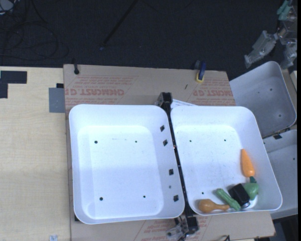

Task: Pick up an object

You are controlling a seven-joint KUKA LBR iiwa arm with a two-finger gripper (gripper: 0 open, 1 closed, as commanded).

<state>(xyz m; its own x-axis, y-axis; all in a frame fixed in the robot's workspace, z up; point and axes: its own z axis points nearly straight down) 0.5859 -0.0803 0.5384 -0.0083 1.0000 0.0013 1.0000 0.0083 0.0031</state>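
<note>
I am looking down at two white bins sitting side by side, the left bin [85, 134] and the right bin [210, 122], on a cardboard sheet [140, 87] printed with reversed lettering I cannot read. Four objects are crowding the right bin's near corner: an orange carrot-shaped piece [247, 163], a green piece [228, 198], a black block [239, 194] and a tan gourd shape [210, 205].
</note>
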